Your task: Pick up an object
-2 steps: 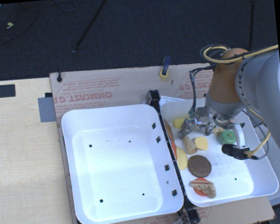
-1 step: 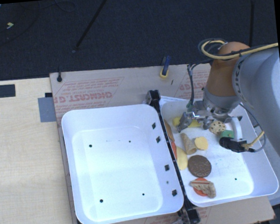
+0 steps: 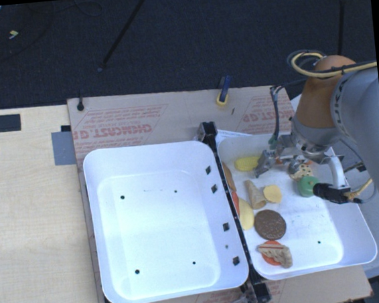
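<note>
Objects: yellow piece (image 3: 247, 164), brown disc (image 3: 270, 225), tan stick (image 3: 255, 193) and green ball (image 3: 307, 185) lie in the right bin (image 3: 358, 247).
End effector (image 3: 266, 164): low in the right bin's upper part, just beside the yellow piece; grip state cannot be told.
Arm (image 3: 336, 108): reaches in from the right, wrist bent down.
Left bin (image 3: 113, 256): white, alongside on the table (image 3: 29, 231).
</note>
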You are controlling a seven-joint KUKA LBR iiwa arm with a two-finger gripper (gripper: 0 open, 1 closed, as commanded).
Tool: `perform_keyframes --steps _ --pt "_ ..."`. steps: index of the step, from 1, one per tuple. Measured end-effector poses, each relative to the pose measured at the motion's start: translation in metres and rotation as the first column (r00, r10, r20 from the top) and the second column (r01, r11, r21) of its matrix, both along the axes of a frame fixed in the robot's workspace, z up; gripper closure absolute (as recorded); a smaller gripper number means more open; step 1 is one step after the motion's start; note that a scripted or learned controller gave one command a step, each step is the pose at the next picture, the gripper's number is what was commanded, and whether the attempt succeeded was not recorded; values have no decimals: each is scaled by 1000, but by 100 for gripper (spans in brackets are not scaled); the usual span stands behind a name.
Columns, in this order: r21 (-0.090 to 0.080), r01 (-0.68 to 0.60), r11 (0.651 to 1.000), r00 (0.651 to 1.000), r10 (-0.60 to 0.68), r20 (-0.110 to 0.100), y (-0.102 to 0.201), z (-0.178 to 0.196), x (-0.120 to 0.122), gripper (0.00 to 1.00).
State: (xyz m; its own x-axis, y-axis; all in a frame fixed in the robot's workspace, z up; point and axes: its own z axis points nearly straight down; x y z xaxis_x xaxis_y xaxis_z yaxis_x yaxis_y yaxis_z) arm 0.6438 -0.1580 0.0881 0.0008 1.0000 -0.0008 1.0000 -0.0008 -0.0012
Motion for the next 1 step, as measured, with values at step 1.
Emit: perform_keyframes --steps 1 --pt "3 -3 1000 1000 3 -3 50 -1 -1 0"
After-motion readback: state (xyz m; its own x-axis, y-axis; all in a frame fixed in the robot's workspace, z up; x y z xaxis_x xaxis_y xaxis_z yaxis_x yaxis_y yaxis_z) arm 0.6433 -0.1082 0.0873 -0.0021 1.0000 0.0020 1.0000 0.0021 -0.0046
